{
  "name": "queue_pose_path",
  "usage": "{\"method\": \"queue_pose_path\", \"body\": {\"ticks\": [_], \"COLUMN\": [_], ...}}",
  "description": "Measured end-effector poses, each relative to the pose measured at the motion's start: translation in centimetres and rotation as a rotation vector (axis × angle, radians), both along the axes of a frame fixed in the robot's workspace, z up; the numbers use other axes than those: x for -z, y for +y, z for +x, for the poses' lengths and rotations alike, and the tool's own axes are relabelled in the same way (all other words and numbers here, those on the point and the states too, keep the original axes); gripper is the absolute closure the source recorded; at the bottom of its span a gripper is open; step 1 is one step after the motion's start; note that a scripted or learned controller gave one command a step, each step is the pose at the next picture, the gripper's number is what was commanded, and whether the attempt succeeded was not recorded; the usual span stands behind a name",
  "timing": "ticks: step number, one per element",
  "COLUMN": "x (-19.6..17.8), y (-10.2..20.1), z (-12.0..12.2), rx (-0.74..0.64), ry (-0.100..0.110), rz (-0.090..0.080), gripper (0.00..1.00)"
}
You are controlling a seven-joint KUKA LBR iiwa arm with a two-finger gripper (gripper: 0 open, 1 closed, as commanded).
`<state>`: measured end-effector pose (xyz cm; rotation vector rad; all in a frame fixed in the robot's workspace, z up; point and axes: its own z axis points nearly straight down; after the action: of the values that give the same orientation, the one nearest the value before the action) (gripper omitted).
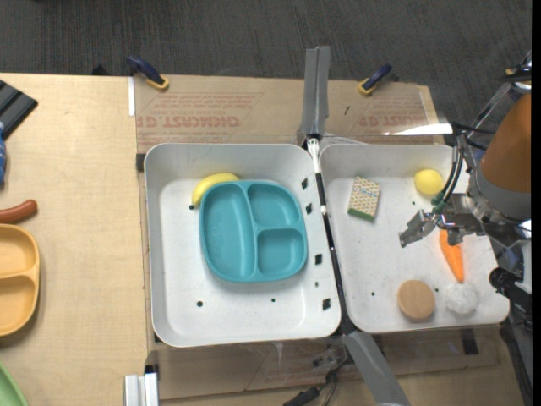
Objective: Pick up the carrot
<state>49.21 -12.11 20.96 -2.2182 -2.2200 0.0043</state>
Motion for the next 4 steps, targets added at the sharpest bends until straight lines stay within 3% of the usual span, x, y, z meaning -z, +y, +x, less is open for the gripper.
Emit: {"method": "queue_pose_path", "body": {"ticks": [1, 2, 3, 4], "x": [-5.0, 3.5, 11.8, 10.8], "y": [-6.1, -10.1, -9.3, -9.6], "z": [5.5, 6.9, 3.6, 3.7], "rx": [-0.025, 0.000, -0.009, -0.006], "ry": [-0.006, -0.002, 0.003, 0.000], "rz": [-0.002, 0.000, 0.013, 0.007], "gripper": [0.00, 0.00, 0.00, 1.00]}}
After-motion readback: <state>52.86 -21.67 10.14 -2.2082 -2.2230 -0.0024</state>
